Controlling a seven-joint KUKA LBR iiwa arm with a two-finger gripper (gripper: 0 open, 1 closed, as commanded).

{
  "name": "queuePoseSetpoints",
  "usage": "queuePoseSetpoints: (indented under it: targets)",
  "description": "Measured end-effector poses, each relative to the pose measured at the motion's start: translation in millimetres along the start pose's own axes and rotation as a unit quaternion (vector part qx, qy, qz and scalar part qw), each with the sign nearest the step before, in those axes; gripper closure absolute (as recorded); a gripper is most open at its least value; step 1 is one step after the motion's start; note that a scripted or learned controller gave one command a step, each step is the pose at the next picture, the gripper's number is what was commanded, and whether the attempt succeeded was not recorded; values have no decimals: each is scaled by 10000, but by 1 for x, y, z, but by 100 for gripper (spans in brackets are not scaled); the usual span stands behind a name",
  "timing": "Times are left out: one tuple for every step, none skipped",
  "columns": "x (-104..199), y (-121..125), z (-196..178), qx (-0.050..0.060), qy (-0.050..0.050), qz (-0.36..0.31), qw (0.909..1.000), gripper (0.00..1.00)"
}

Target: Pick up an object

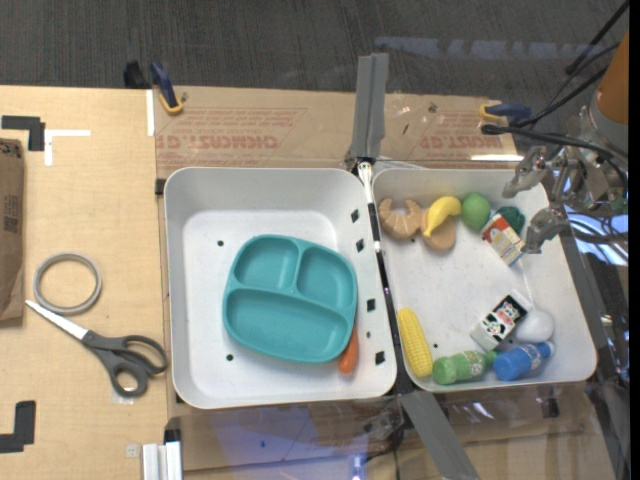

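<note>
We see the gripper (533,200) with jaws wide and empty above the carton (502,238), whose long axis runs diagonally.

Robotics lab, cardboard-covered bench (90,198), clamps (165,88), cables (560,108), carpet floor (300,18)

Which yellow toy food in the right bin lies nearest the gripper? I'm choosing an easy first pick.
The yellow toy banana, at the bin's far end beside the green ball. The yellow corn cob lies by the near edge, much farther from the gripper.
</note>
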State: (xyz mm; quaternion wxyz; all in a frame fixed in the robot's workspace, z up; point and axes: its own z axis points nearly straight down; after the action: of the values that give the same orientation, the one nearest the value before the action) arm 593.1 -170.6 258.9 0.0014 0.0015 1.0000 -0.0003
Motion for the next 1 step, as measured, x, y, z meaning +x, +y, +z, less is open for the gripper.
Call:
queuePoseSetpoints:
  targets:
    - [-54, -29, 119, 1, -4, 367, 9993, 0]
